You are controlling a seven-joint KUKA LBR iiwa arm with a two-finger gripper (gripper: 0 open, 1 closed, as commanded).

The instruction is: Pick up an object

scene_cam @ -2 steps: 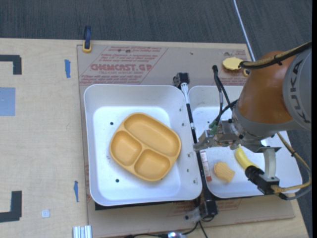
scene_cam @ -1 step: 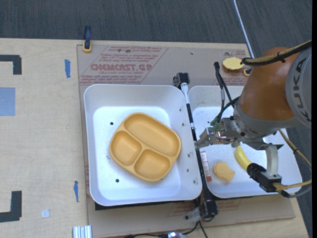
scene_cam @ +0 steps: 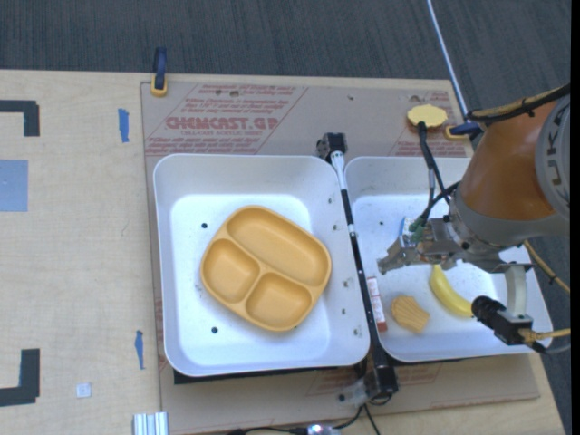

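Probably lab: bench (scene_cam: 72,243), clamped bins (scene_cam: 172,270)

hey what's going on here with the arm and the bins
A grey KUKA arm with an orange band reaches in from the right over the right white bin, its hand low above the floor. A yellow banana and a small orange-yellow ridged food piece lie in that bin, neither seen in its grasp. The left white bin holds a yellow three-compartment plastic plate.

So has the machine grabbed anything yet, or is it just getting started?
Nothing looks picked up yet. The banana and the small ridged yellow piece both lie on the floor of the right bin. The gripper hangs over that bin, near the banana. Grasping and lifting are left. The yellow divided plate sits in the left bin.
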